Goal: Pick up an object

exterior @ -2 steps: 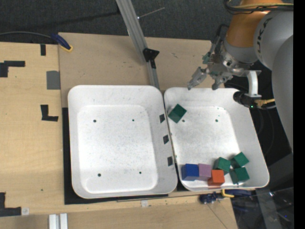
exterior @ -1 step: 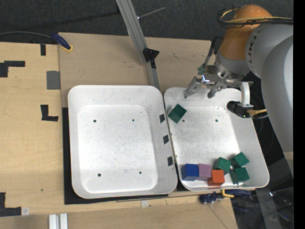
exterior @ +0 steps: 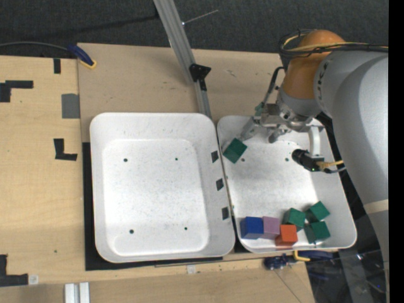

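Nearest the lens, the grey arm (exterior: 360, 118) was seen reaching in from the right, its orange band (exterior: 309, 62) above the far end of the right bin (exterior: 271, 188). The gripper (exterior: 247, 132) was held over that bin's far left corner, slanted down toward a lone green block (exterior: 235, 151). This block lay tilted just beside the wall shared with the left bin (exterior: 151, 188), and its upper edge was met by the gripper's tip, or so it appeared. Whether the gripper was open or closed could not be told at this angle, and no hold on the block could be confirmed.

Well apart, along the right bin's near edge, the other blocks were bunched: a blue block (exterior: 252, 226), a purple block (exterior: 271, 226) touching it, an orange block (exterior: 288, 233), and three more green ones (exterior: 317, 231) crowded beside them.

The step in hand was judged to be the grasp itself, with the lone block as the target, since it was isolated and nearest the tool. If the block was already clamped, a straight lift clear of the bin wall would be called for next. If not, the gripper would need to be settled squarely over the tilted block and closed across two flat faces, with care taken that it was not nudged against the wall.
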